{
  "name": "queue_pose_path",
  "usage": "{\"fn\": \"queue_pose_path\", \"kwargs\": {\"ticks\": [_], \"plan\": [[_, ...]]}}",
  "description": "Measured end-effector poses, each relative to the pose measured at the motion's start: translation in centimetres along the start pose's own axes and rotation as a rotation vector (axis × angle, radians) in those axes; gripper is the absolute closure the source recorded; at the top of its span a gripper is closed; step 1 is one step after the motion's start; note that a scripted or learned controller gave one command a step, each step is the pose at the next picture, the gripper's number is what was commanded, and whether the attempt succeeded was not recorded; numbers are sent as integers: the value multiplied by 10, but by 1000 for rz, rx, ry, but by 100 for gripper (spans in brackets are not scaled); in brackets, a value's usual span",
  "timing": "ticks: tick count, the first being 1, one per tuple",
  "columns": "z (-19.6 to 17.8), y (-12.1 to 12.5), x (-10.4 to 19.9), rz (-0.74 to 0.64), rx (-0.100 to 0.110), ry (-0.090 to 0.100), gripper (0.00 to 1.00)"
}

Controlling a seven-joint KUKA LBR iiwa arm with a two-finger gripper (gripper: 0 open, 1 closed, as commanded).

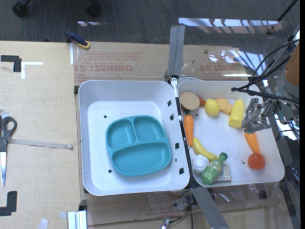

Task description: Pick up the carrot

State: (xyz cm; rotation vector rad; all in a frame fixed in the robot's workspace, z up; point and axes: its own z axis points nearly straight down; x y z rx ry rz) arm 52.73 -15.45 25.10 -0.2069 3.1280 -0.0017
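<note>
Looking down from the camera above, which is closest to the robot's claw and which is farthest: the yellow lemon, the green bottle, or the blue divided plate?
From the gripper, in the right bin:
1. Lemon, in the same bin, toward its far side, left of the gripper.
2. Green bottle, same bin, at its near edge.
3. Blue plate, in the left bin, clearly farthest.

floor (143,6): dark grey carpet | bench (38,104): light wood | chair base (52,1): black, top left
</note>
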Motion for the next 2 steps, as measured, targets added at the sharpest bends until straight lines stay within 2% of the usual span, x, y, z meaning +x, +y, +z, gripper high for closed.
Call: {"fn": "queue_pose_path", "kwargs": {"ticks": [1, 2], "plan": [[138, -11, 37, -232, -2, 4, 100], [43, -13, 11, -364, -1, 0, 100]]}}
